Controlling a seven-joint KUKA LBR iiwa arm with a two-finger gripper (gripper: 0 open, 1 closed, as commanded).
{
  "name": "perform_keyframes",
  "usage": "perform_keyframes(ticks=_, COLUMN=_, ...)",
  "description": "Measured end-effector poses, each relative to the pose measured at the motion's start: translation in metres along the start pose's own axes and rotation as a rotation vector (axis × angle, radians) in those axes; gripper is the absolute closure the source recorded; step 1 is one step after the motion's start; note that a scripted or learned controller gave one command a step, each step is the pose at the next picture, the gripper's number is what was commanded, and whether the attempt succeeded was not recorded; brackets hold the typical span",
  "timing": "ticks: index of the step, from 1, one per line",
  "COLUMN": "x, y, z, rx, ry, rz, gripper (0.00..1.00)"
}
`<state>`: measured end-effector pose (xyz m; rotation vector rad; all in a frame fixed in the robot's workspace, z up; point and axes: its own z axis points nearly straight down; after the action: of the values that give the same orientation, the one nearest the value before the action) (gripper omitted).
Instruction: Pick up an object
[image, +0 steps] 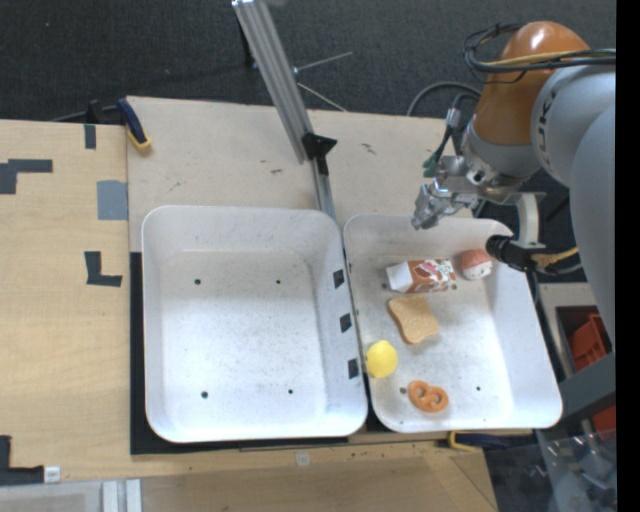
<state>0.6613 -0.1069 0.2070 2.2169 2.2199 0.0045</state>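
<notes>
The right white bin (520, 385) holds a red-and-white carton (424, 275) lying on its side, a small pink-red ball (474, 265) at its right end, a tan slice of toast (413, 320), a yellow lemon (381, 359) by the left wall and an orange pretzel (428, 397) near the front. My gripper (428, 216) hangs over the bin's back edge, above and behind the carton, with nothing seen between its fingers.
The left white bin (160, 330) stands beside the right one, sharing a divider with black clips. A slanted metal rail (290, 110) crosses the bench behind the bins. A blue-and-yellow clamp (133, 124) lies at the back left.
</notes>
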Motion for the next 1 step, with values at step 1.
perform_keyframes(ticks=1, x=0.0002, y=0.0013, z=-0.0537, rx=0.000, ry=0.000, rz=0.000, gripper=1.00)
